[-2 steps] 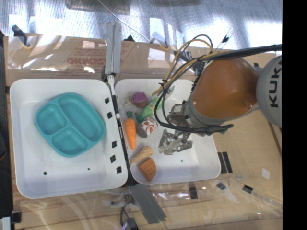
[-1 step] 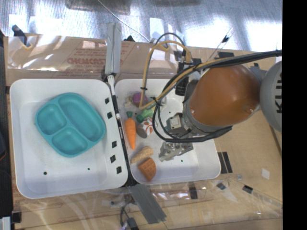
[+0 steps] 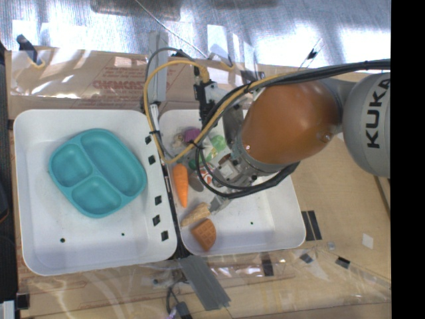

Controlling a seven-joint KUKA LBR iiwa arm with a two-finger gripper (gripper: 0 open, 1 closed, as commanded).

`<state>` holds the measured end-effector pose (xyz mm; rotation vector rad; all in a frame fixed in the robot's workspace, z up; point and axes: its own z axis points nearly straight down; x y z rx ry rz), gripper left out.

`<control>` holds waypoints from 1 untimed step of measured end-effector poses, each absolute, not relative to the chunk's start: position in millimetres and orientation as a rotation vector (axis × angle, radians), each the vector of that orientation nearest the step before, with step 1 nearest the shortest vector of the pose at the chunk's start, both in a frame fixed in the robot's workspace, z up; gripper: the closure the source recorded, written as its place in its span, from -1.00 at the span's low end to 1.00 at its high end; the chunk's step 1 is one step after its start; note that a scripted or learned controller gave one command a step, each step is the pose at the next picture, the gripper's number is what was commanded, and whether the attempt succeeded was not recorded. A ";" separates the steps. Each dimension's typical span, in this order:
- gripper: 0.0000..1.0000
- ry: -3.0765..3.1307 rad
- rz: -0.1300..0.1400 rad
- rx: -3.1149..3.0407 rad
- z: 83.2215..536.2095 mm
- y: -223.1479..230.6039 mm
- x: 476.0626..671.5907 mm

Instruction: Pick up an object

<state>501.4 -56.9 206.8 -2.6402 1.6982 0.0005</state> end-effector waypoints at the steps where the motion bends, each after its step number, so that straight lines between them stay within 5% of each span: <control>1: 1.00 1.671 0.007 -2.661 193.1 -16.1 476.0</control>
